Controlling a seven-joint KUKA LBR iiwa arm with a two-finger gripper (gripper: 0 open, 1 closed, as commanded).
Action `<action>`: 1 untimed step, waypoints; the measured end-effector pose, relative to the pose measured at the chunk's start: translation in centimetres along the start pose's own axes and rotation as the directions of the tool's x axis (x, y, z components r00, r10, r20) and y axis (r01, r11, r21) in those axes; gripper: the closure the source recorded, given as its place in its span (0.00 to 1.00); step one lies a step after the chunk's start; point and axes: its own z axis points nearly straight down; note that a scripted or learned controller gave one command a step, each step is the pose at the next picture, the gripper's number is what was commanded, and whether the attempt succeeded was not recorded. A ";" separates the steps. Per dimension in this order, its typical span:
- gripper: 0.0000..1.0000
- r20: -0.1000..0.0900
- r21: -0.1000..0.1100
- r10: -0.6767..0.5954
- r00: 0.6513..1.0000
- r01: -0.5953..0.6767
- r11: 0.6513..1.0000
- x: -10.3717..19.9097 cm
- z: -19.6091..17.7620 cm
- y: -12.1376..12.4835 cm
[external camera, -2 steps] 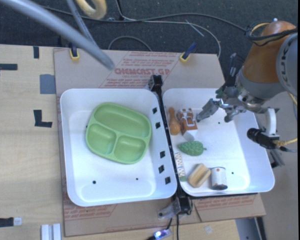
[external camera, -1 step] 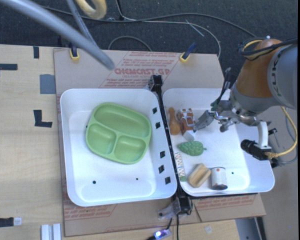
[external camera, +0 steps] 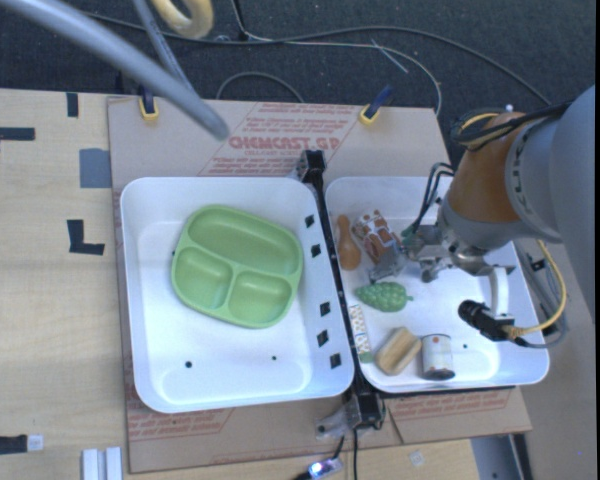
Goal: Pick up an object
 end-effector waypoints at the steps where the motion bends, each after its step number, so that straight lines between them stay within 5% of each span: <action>1: 1.00 -0.001 -0.003 -0.002 1.000 0.002 1.000 0.1 -1.3 0.1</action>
